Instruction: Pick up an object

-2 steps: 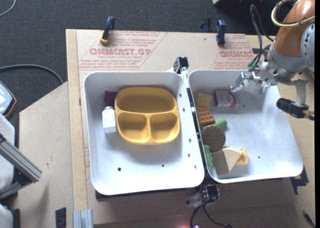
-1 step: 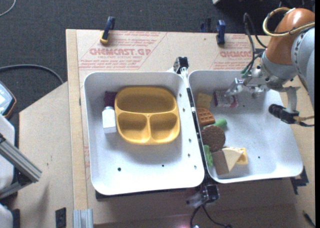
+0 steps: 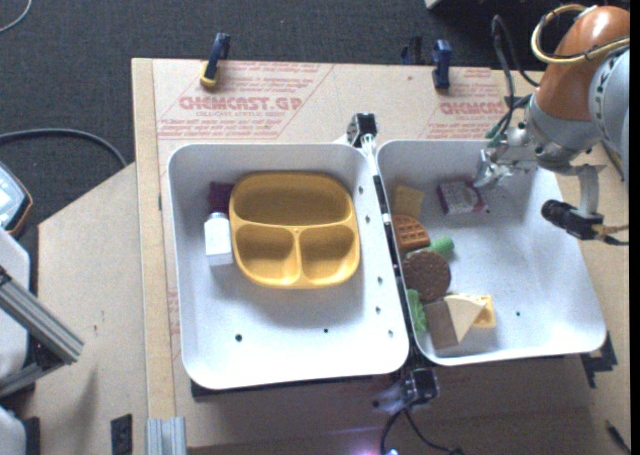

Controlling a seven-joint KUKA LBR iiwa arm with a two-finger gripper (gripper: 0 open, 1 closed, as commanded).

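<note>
Two white plastic bins point(image 3: 290, 363); left: one yellow three-part tray point(image 3: 294, 228). Right: small pinkish packet point(image 3: 459, 197), just below gripper point(image 3: 490, 171); round brown cookie point(image 3: 427, 274). Finger state indiscernible.

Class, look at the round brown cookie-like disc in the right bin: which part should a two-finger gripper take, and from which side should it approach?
Grip the round brown disc across its rim, coming straight down from above. It appears to lie flat, so its edge is the only part fingers could close on. The waffle piece crowds its far edge and the green piece sits close by, so placing the fingers on the left and right edges looks safer.
</note>
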